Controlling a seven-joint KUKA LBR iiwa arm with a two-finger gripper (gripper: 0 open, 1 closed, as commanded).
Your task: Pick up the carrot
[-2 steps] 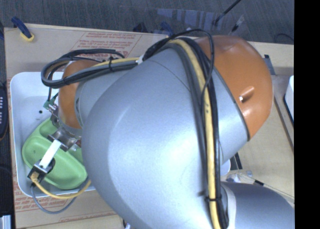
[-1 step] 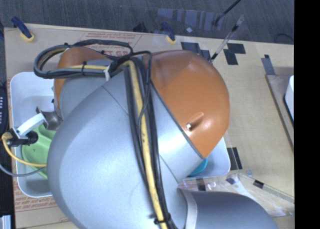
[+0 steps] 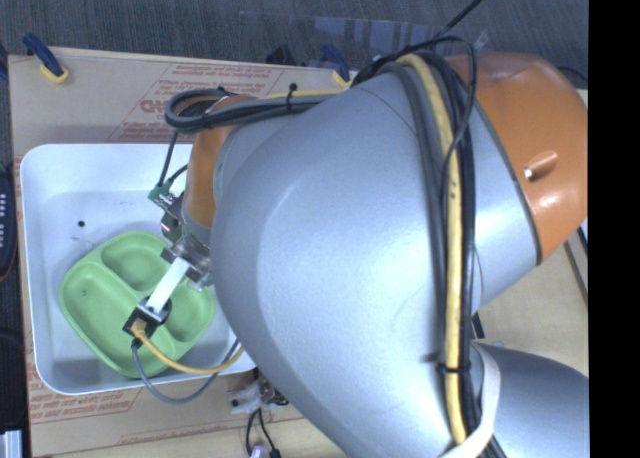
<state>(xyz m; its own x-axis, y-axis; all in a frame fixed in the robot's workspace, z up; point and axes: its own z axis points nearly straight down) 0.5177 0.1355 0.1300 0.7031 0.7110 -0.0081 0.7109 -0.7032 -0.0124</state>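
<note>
As neither the state of the gripper [image 3: 186,249] nor the carrot's place can be told beneath the arm [image 3: 350,246], the green plate [image 3: 95,296] at lower left could be clamped by mistake.

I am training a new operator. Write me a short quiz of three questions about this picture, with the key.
1. True or false: the green divided plate lies inside the white bin.
2. What colour is the band on the grey arm? A blue, B orange, C red.
3. Fill in: the arm covers most of the view's ___ side (left or right).
Key: 1 true; 2 B; 3 right.
</note>
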